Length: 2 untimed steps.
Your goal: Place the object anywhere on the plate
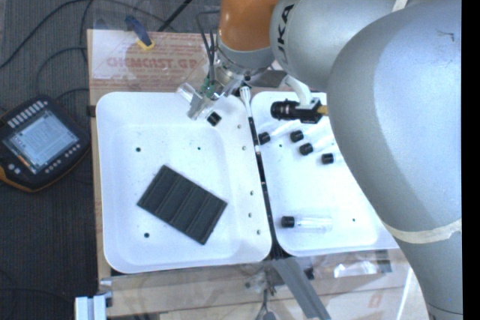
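Transfer under way, plate not yet reached.

Pincer hangs over the upper right corner of the left bin, grasping what looks like a small clear vial with a black cap, its long axis slanting from upper left down to lower right, cap end lowest. The dark ribbed plate lies flat in that same bin, well apart below. Left to do, in my judgement: carry the vial down over the plate and release it.

plate in L bin, tubes in R bin
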Each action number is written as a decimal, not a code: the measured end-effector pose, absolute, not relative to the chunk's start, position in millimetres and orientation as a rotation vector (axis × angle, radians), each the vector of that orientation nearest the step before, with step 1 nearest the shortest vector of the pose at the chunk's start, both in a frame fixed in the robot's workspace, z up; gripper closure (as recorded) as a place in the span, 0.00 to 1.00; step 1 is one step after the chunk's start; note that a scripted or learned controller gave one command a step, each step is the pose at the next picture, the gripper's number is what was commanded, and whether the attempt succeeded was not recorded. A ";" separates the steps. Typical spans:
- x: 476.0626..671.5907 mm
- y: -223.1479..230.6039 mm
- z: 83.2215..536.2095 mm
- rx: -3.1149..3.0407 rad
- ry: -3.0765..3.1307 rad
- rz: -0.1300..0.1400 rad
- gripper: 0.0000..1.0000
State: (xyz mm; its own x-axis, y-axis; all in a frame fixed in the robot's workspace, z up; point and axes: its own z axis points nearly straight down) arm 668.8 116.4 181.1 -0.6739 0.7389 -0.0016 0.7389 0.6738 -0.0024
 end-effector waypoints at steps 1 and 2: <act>661.1 186.8 195.6 0.803 3.037 -0.001 1.00; 638.0 233.1 216.8 -0.145 3.137 0.005 1.00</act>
State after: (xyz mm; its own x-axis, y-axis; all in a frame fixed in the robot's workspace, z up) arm 638.0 233.1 216.8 -0.9957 -0.0924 -0.0010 -0.0924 0.9957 0.0030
